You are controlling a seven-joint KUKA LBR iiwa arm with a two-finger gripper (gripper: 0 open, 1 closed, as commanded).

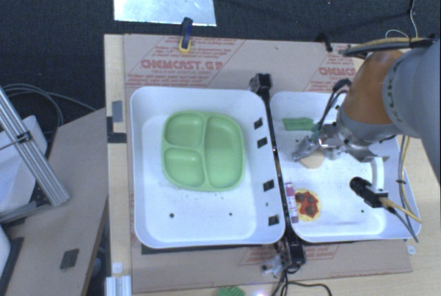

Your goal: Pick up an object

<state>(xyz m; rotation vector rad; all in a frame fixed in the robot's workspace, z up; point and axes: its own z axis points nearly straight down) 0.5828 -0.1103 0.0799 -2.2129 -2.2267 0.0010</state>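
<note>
Gripper (305,149) low over tan object (313,160) in right bin (344,226); finger state indiscernible; nothing lifted, pick pending.

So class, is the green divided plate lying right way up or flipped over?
Right way up: the green divided plate shows its three hollow compartments facing upward in the left bin.

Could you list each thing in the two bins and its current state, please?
Green divided plate: flat, upright, in the left bin.
Green block: lying in the right bin.
Pale round object: lying just under the hand.
Red and yellow object: lying apart from the hand.
</note>
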